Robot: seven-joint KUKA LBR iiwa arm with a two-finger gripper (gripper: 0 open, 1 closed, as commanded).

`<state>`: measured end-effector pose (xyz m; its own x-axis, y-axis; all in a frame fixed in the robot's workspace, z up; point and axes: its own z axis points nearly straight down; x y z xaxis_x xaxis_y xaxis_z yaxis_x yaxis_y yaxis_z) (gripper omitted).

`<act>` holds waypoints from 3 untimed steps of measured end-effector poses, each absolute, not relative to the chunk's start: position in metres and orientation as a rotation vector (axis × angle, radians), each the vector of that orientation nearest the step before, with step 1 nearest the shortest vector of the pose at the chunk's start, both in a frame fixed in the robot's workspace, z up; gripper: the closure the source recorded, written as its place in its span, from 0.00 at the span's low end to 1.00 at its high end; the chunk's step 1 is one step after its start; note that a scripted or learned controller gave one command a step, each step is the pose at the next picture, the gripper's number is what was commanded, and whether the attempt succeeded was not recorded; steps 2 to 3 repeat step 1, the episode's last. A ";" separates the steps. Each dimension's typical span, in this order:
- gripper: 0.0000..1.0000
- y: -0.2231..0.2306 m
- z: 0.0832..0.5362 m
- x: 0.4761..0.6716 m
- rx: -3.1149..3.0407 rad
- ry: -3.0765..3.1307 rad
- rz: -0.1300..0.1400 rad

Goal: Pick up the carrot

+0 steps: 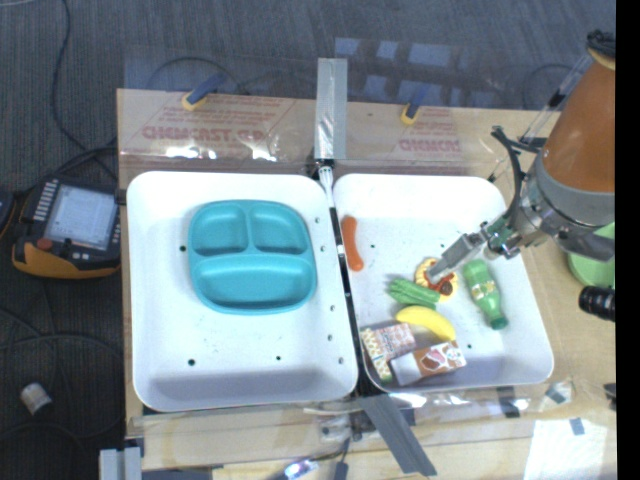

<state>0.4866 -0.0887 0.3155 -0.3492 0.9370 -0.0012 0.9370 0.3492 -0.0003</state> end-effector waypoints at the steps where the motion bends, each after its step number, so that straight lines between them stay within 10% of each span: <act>1: 0.00 -0.117 0.430 0.550 1.435 2.791 -0.002; 3: 0.00 -0.117 0.430 0.550 1.435 2.791 -0.002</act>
